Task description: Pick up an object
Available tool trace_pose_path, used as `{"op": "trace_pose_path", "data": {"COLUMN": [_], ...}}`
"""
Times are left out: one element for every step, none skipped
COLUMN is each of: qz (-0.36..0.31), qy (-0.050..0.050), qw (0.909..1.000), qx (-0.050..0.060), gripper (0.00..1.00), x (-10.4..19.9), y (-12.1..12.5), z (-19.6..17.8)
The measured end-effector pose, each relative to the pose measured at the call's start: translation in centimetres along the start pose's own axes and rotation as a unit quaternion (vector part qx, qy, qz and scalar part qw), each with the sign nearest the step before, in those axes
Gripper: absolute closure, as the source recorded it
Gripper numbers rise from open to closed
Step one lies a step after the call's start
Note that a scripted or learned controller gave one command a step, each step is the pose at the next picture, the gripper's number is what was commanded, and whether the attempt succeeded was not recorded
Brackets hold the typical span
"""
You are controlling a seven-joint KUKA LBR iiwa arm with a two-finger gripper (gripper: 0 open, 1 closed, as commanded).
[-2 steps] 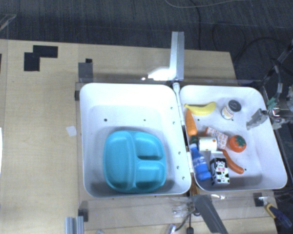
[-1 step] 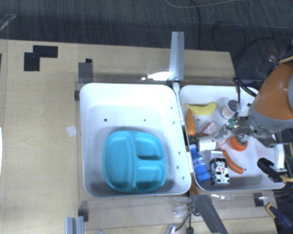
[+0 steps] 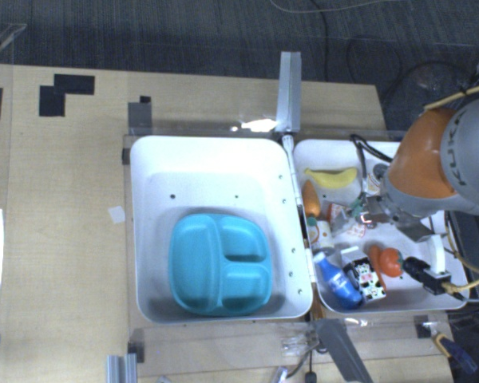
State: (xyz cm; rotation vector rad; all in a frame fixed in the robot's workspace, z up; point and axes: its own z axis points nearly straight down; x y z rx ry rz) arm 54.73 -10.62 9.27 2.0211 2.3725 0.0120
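My gripper [image 3: 358, 215] hangs low in the right bin [image 3: 345, 154], near its middle, with the grey arm and orange band coming in from the right. Just beyond it lies a yellow banana-shaped piece [image 3: 334, 179]. An orange carrot-like piece [image 3: 310, 199] lies to its left by the bin wall. Nearer the front sit a blue object [image 3: 336, 280], a small black-and-white box [image 3: 366, 278] and an orange-red round thing [image 3: 385, 260]. A small white and red item [image 3: 338, 212] is right by the gripper's tip; whether it is touched is unclear.
The left bin [image 3: 156, 162] holds a teal divided plate [image 3: 220, 262] toward its front. A metal post [image 3: 289, 94] stands behind the wall between the bins. The wooden bench [image 3: 56, 214] stretches to the left.
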Motion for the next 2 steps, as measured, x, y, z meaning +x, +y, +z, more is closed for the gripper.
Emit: {"op": "trace_pose_path", "data": {"qz": [-0.003, -0.079], "qy": [0.003, 0.007], "qw": [1.0, 0.9968], "qx": [0.0, 0.008], "gripper": [1.0, 1.0], "x": [0.4, 8.7], "y": [0.2, -4.4], "z": [-1.0, -9.5]}}
